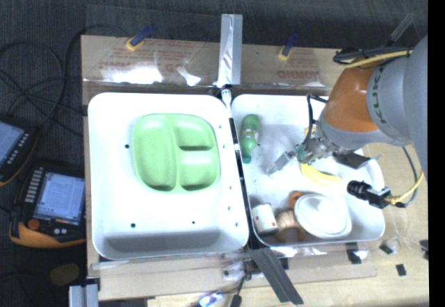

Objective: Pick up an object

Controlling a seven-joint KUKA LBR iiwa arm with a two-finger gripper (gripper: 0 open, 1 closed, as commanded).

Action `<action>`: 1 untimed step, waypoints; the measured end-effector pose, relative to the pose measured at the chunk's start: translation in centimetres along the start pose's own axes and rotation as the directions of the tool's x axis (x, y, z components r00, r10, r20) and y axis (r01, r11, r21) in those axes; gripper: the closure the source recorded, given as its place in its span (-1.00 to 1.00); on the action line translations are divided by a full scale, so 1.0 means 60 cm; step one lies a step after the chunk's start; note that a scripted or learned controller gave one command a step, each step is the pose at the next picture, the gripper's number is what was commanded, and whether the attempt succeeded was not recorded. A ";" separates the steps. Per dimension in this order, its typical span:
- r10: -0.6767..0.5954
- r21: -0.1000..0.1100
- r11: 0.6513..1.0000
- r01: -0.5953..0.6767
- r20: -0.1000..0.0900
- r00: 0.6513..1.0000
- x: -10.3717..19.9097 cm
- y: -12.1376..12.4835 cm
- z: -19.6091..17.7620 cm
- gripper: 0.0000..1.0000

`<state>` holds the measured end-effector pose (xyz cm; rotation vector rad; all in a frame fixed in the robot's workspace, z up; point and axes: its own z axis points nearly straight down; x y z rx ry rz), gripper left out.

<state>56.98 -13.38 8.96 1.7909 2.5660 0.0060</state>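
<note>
My gripper (281,160) reaches from the right into the middle of the right bin (274,125), its fingers pointing left and down over bare bin floor. A green bottle (248,135) lies left of it, against the bin's left wall. A yellow object (318,174) lies just right of the gripper, partly under the wrist. At the bin's front sit a white bowl (321,214), a brown object (288,220) and a small white cylinder (263,217). Nothing is visible between the fingers.
The left bin (111,215) holds a green divided tray (175,151). A clear plastic sheet with blue and yellow clips lies behind both bins. Tablets and cables sit off the bench to the left. A black connector (367,192) hangs from the arm at the right bin's edge.
</note>
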 end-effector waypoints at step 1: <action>0.000 -0.002 1.000 0.000 0.000 1.000 0.000 0.002 -0.017 1.00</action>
